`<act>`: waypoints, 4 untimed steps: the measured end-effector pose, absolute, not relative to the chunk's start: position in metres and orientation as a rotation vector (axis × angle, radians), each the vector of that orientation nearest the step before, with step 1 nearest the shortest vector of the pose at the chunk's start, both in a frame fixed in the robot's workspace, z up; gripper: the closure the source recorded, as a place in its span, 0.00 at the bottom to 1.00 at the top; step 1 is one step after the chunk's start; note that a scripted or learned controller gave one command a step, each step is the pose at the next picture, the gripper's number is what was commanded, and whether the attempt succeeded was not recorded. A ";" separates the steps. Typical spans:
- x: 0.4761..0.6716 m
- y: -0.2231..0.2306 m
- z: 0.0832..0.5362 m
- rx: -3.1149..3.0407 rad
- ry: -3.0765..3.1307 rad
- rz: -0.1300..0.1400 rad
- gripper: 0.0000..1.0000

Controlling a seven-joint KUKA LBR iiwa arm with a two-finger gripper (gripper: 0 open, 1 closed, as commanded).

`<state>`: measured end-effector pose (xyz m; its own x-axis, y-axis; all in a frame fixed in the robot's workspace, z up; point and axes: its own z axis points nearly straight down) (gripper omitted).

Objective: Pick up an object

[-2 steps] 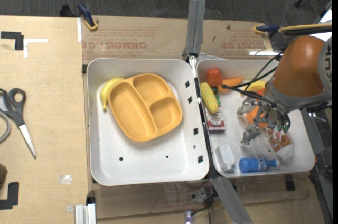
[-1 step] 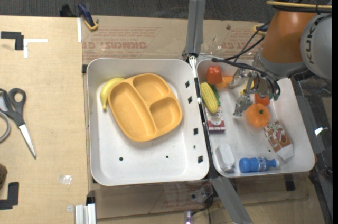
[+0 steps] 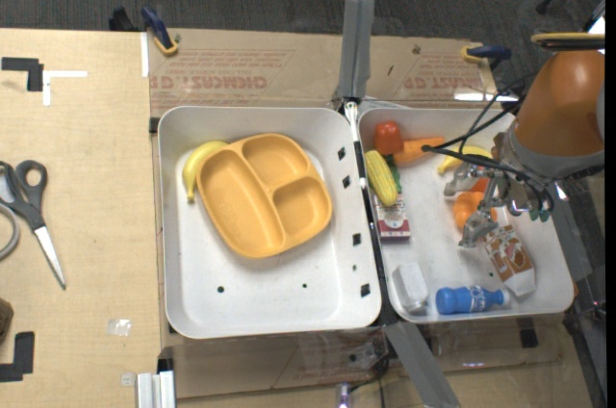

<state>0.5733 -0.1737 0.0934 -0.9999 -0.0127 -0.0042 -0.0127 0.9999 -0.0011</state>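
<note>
1. Hanging low over the right bin (image 3: 558,300), the gripper (image 3: 478,221) points down and left from the grey and orange arm (image 3: 563,108); whether anything sits between the metal prongs, or how far apart they stand, I cannot tell, because cables and the wrist clutter that spot.
2. Directly at the tip lies an orange fruit (image 3: 469,206), touching or just under the gripper, so it looks the nearest candidate to lift.
3. Just to the right of the tip sits a brown snack packet (image 3: 510,260), its long axis running down and right, away from the gripper.
4. Above, near the back wall, a yellow banana (image 3: 460,160) lies beside a carrot (image 3: 421,148) and a red tomato (image 3: 388,138).
5. Along the left wall of that bin lie a corn cob (image 3: 381,177) and a small red carton (image 3: 393,221), well apart from the gripper.
6. Near the front edge rest a blue bottle (image 3: 470,299) on its side and a clear cup (image 3: 410,287).
7. The left bin (image 3: 260,305) holds a yellow divided plate (image 3: 264,194) over another banana (image 3: 199,164).
8. Scissors (image 3: 37,218) lie on the tabletop (image 3: 77,300), far left.
9. Crowding is the likely trouble: the packet and the banana sit near the orange fruit.
</note>
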 end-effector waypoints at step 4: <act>0.573 -0.148 0.102 0.100 3.134 -0.001 0.00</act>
